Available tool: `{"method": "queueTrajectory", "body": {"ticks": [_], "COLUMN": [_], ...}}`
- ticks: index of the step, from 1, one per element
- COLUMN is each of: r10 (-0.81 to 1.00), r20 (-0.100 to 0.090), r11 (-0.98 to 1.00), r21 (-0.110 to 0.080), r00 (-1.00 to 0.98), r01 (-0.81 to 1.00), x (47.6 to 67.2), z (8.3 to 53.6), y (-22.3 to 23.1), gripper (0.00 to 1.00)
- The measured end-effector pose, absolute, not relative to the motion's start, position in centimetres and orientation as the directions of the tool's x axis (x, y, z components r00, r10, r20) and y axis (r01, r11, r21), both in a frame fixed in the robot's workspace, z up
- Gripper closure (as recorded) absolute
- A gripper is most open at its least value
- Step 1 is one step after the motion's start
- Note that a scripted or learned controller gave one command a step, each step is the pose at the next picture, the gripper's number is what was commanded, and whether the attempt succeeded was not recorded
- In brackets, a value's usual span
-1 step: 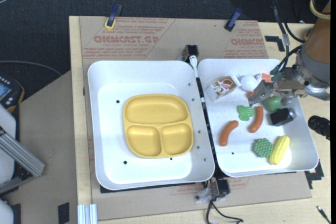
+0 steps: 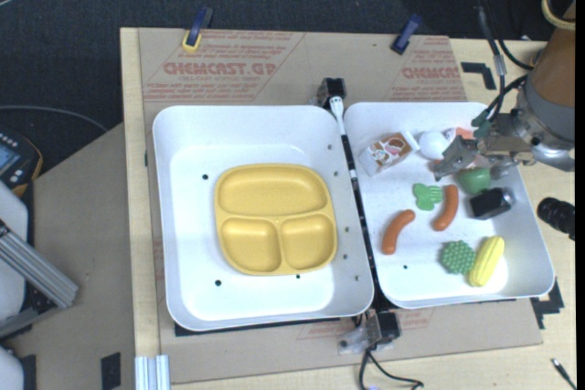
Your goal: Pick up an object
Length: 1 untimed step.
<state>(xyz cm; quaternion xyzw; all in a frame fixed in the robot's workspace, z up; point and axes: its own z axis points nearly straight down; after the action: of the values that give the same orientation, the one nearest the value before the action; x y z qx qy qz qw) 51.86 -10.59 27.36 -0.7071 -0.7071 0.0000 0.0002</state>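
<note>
Near edge of the table point(image 2: 274, 352): a cable connector point(image 2: 375, 333) sits just below the seam where the two bins meet.

Left bin point(image 2: 174, 196): a yellow divided tray point(image 2: 274, 217) lies flat in the middle, three compartments, well clear of every wall.

Right bin point(image 2: 539, 274), near right corner: a yellow corn cob point(image 2: 487, 259) touches a green knobbly piece point(image 2: 457, 257) on its left. Further in and toward the seam, an orange sausage point(image 2: 397, 231) lies at a slant, on its own. A second orange sausage point(image 2: 445, 207) lies just beside a small green leafy piece point(image 2: 425, 195). A black block point(image 2: 488, 203) rests right of that sausage, near the bin's right wall.

Further back: the hand point(image 2: 468, 158) hangs low over the right bin's far right part, the grey arm point(image 2: 548, 128) coming in from the table's right edge. A green round object point(image 2: 475, 180) sits directly under the hand, partly hidden by it; cannot tell whether the fingers are wide, narrow or closed on anything. A white ball point(image 2: 430, 142) lies just left of the hand, and a red-and-white printed packet point(image 2: 388, 152) left of that, near the seam.

Far edge of the table: a yellow clamp point(image 2: 193, 36) toward the left corner, a blue clamp point(image 2: 405, 36) toward the right. A black clip point(image 2: 331, 91) sits at the far end of the seam.
</note>
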Motion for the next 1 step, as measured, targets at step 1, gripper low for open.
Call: {"method": "queueTrajectory", "body": {"ticks": [1], "r10": [1.000], "r20": [0.002], "r11": [-0.001], "r21": [-0.006], "r00": [0.001], "r01": [1.000], "x": [51.31], "z": [22.78], "y": [-11.13], "gripper": [0.00]}}
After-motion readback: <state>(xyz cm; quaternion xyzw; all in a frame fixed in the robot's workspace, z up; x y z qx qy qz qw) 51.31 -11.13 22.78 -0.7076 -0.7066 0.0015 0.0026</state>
